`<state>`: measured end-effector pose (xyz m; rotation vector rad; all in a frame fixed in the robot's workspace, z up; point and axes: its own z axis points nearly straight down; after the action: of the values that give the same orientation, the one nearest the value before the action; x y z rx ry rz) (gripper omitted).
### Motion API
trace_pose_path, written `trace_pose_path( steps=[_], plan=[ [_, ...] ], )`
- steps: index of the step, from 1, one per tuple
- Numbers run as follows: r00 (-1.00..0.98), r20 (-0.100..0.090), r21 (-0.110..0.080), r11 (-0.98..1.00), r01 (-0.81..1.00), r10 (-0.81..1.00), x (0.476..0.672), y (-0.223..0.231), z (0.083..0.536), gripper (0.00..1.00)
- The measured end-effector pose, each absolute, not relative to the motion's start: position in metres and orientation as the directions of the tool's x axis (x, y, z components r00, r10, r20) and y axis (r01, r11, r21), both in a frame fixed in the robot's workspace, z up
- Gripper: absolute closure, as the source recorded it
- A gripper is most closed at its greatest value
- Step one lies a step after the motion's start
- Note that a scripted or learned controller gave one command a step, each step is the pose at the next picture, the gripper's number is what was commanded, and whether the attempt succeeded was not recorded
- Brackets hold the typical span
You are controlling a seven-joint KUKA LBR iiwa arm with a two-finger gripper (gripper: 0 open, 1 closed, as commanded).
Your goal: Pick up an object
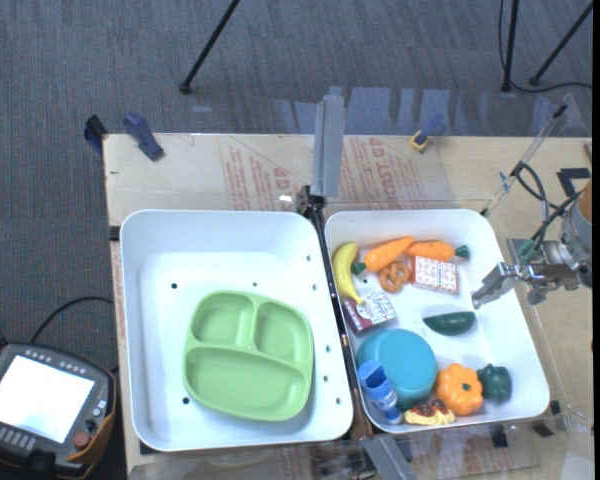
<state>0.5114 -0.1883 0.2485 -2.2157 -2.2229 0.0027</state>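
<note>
Grey carpet point(100, 48) ran behind the bench, with black tripod legs point(215, 33) crossing it up top. Far bottom left sat a control tablet point(42, 400) with a bright blank screen. On the plywood bench top point(230, 168) a blue clamp point(140, 135) lay near the back left corner.

Left bin point(145, 268) was white and shallow and held a green divided plate point(250, 354) lying flat, slightly toward the front.

Right bin point(525, 353) touched the left one along a shared edge. Along its left wall stood a yellow banana point(346, 269), with a dark snack packet point(371, 311) just below it. Behind, two carrots point(388, 253) and point(430, 250) lay end to end, a pretzel point(395, 275) beside the first and a red-and-white box point(436, 273) under the second. Mid-bin was a dark green wedge point(450, 322), well apart from the rest. At the front: a blue bowl point(400, 359), a small blue cup point(378, 385) touching its left side, a yellow and red toy point(430, 413) at the front wall, an orange pumpkin point(459, 389), and a green pepper point(496, 381) just beside it.

Gripper point(492, 290) hung over the right bin's right side, above and right of the green wedge, nothing between its fingers. Couldn't tell how far apart the fingers stood. Cables point(530, 183) trailed behind the wrist.
</note>
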Motion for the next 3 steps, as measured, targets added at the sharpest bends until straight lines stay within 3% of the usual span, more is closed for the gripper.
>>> trace_pose_path(
  steps=[1, 2, 3],
  plan=[
    [0.056, 0.007, -0.006, -0.056, 0.998, 0.998, 0.522, -0.207, 0.086, 0.0],
    [0.091, 0.002, -0.002, -0.091, 0.996, 0.996, 0.587, -0.194, 0.087, 0.0],
    [0.089, 0.003, -0.004, -0.089, 0.996, 0.996, 0.587, -0.194, 0.098, 1.0]
  ],
)
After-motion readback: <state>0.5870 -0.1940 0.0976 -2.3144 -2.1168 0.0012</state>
